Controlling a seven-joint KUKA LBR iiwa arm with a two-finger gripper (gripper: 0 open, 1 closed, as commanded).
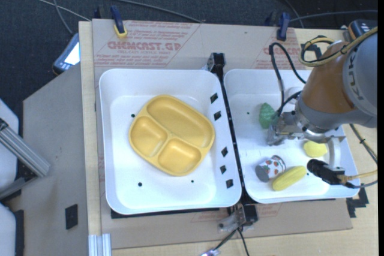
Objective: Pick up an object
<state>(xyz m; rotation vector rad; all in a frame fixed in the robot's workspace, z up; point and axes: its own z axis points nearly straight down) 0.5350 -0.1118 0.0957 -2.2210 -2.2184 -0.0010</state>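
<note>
In the right bin (252, 189) lie a green object (266, 115), a small grey, white and red object (270, 167), a long yellow banana-like object (288, 178) and a round yellow object (315, 148). My gripper (305, 139) hangs low over the middle of this bin. It is just right of the green object and directly above the round yellow one, which the wrist partly covers. Nothing is visibly lifted off the bin floor.
The left bin (114, 147) holds a yellow divided plate (172, 134). A black divider with clips (223, 129) runs between the bins. Cables (282, 63) loop over the right bin's far edge, and a black part (324, 171) sticks out near the banana-like object.
</note>
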